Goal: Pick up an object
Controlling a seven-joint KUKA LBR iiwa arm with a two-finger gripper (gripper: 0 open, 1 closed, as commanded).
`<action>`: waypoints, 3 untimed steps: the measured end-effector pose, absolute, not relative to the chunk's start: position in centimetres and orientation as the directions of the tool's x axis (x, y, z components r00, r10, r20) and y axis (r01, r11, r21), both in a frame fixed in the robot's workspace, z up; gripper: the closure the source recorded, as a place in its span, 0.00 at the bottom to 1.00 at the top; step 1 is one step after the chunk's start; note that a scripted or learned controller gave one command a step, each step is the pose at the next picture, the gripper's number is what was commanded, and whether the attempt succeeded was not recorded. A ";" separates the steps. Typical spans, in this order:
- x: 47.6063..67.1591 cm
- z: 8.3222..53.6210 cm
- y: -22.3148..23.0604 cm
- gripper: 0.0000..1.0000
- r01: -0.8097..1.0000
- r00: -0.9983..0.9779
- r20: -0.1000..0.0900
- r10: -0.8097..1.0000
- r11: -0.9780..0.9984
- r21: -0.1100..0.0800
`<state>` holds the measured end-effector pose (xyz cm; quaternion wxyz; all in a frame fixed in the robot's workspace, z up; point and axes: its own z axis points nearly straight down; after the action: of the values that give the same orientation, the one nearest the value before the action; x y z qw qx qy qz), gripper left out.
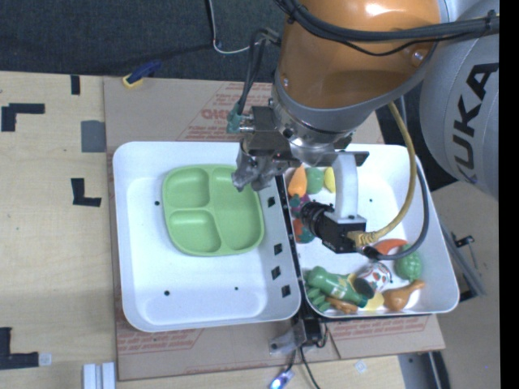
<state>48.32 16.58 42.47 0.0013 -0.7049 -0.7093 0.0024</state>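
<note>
A grey robot arm with a broad orange band reaches in from the right and hangs over the middle of a wooden counter. Two shallow white bins sit side by side on a sheet of cardboard on that counter.

The left bin holds a green plate with three compartments, lying flat toward the bin's far side. The right bin holds a jumble of small toy foods. A yellow piece and an orange piece lie near the bin's far left corner, partly hidden by the arm. A green toy, a round white and red toy, a tan pear shape and a green leafy piece crowd the bin's near edge and near right corner.

The tool hangs at the dividing wall between the two bins, near their far side, just above the plate's right rim. Whether its tips are spread or closed cannot be told from this angle, and nothing can be seen held in them. The yellow and orange pieces lie just beside the tool, on its right; the toys along the near edge lie well apart from it. A black fitting with a yellow-tipped cable hangs from the arm over the right bin.
</note>
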 end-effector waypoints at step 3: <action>47.9 15.0 15.5 1.00 1.000 0.000 -0.007 1.000 0.000 -0.021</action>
<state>47.95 15.52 14.97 0.0049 -0.7071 -0.7070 0.0097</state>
